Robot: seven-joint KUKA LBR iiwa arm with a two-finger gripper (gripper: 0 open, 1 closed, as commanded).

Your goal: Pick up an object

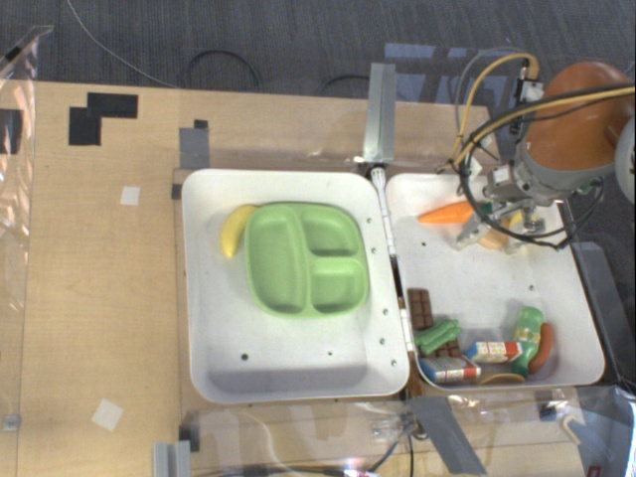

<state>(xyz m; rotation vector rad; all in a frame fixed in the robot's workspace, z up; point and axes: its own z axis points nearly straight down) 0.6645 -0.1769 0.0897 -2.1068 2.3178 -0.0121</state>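
The arm, grey with an orange band, is seen reaching in over the far part of the right bin [586, 296], with the tool [494, 229] lowered close to the bin floor. Whether the tool is apart or together cannot be told, since the wrist and its cables cover it from above. An orange carrot [444, 214] lies just beside the tool, on the side away from the arm, its thick end reaching to or under the tool; a pale object [494, 240], too small to identify, sits directly beneath the tool. Nothing is shown clamped or lifted, so the task is judged to be at the approach or grasp stage, with closing, lifting and clearing the bin yet to be done. The carrot or the pale object is judged the likeliest target. Well apart from the tool, at the near edge of the same bin, a cluster is gathered: a brown chocolate bar [420, 309], a green item [435, 337], a green bottle [527, 325], a sausage [543, 348] and a small labelled packet [495, 350]. Printing is visible on the packet, but no word or brand can be read. Across the divider from the tool, the left bin [214, 366] holds a green compartment plate [304, 259] with a banana [235, 231] touching its far side. Both bins rest on the bench [89, 296].
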